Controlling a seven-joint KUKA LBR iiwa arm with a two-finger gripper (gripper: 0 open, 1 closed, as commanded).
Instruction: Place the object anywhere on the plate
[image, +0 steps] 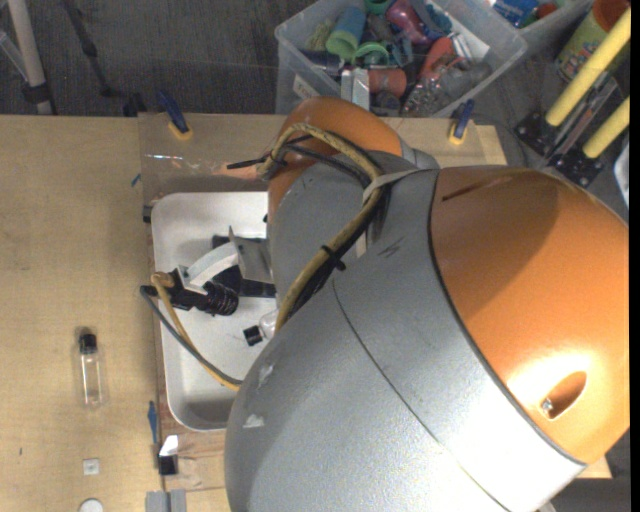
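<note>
The arm (430, 340) is taking up most of the view, its grey and orange body leaning in from the right and covering the right bin and much of the left one. The counter (60, 220) is lying bare and tan on the left. The white bin (185, 395) is showing only along its left and near edge. Cables and black fittings (205, 295) are hanging off the wrist over the far part of this bin. A small clear vial (90, 368) with a dark cap is lying on the counter, well left of the bin. The pincer is sitting somewhere behind those fittings, and I cannot tell its state. The object and the plate are being hidden by the arm, so their place cannot be told, and how the object will handle or where to grip it cannot be judged either.
</note>
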